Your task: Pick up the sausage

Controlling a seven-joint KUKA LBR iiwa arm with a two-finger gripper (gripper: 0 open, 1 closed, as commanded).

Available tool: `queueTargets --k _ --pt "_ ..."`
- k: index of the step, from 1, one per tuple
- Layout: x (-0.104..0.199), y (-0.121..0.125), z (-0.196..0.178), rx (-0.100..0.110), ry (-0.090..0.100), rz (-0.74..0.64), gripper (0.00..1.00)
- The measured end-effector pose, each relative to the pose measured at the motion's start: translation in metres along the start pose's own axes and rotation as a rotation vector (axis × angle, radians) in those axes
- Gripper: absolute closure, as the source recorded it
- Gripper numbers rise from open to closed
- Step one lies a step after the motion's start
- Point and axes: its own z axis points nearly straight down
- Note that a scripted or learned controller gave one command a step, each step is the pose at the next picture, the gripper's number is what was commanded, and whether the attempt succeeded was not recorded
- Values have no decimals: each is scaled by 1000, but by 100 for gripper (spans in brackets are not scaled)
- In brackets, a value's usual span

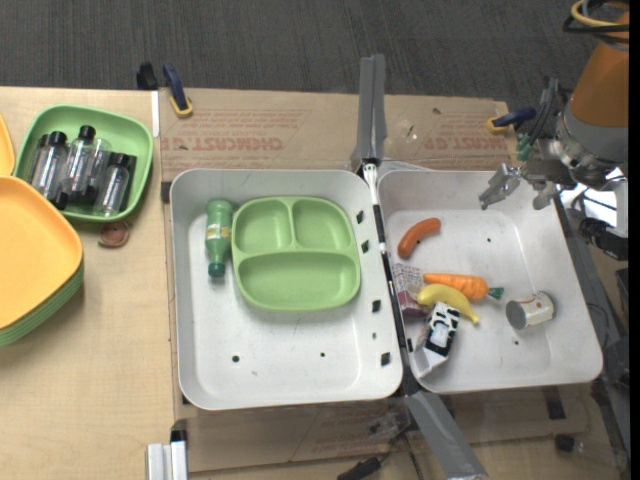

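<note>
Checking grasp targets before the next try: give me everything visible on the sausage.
The small orange-red curved sausage looks smooth and slightly glossy, probably plastic, with rounded ends. It lies flat on the floor of the right shallow white bin, in the bin's upper-left part, slanted with its right end higher in the view. Nothing touches it; the orange carrot lies below it, apart. The tool sits at the bin's upper right rim, away from it.
</note>
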Motion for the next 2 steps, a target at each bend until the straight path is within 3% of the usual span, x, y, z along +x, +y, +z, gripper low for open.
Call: queueTargets --k 1,2 --pt "10 -46 78 1 1 -33 0" --pt "45 -58 104 0 0 -98 0"
